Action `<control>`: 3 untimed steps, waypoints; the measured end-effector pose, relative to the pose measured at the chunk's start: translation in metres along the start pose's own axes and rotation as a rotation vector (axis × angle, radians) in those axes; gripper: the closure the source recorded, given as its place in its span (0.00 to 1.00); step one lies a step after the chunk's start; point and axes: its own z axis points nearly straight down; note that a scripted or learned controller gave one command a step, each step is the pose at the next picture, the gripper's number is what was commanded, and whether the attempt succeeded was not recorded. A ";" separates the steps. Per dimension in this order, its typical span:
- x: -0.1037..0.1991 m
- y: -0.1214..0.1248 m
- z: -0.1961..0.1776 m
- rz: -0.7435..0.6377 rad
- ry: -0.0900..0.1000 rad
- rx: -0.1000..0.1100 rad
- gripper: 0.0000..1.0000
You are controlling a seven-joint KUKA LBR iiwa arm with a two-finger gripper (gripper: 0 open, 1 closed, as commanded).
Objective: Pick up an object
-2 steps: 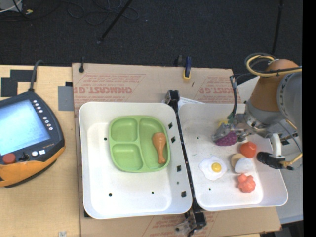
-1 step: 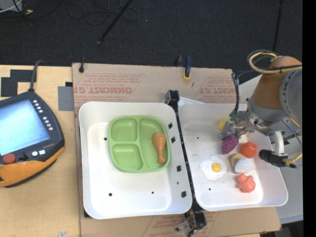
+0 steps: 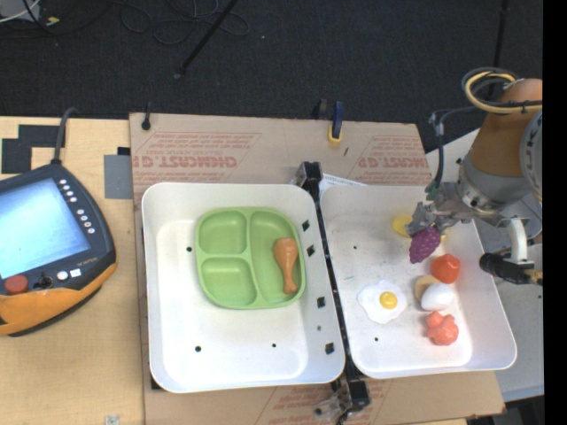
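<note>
Single frame, overhead slant view. The arm reaches into the right bin (image 3: 496,343) from the right, and the gripper (image 3: 431,221) sits low over that bin's upper middle.

A purple grape bunch (image 3: 424,244) hangs directly beneath the gripper, touching its tip and tilted down toward the bin's near side. It appears pinched between the fingers, so the hand reads as clenched on the grapes; the contact itself is small in the frame, so this is a judgement. Whether the bunch is clear of the bin floor cannot be told.

Just behind the gripper, on its far-left side, a yellow piece (image 3: 403,227) lies partly hidden; its kind is unclear.

Below the gripper, toward the near edge, the loose toy food clusters:
- a red tomato-like piece (image 3: 446,267), nearest to the grapes
- a white egg (image 3: 436,297) just beyond it
- a red strawberry-like piece (image 3: 442,328) further on
- a fried egg (image 3: 383,302), off to the gripper's lower left

Well to the gripper's left, across the bin divider, the left bin (image 3: 168,343) holds a green divided plate (image 3: 232,268) with a chicken drumstick (image 3: 287,262) in its right compartment.

The grapes stand apart from the cluster, which likely made them the easiest target. Risk: a grip on one end of a dangling bunch may slip when lifted.
</note>
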 end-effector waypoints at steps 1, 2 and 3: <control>0.004 -0.007 -0.057 -0.002 0.000 0.000 1.00; 0.002 -0.007 -0.088 -0.002 0.000 0.000 1.00; 0.045 -0.031 -0.077 -0.003 0.002 0.006 1.00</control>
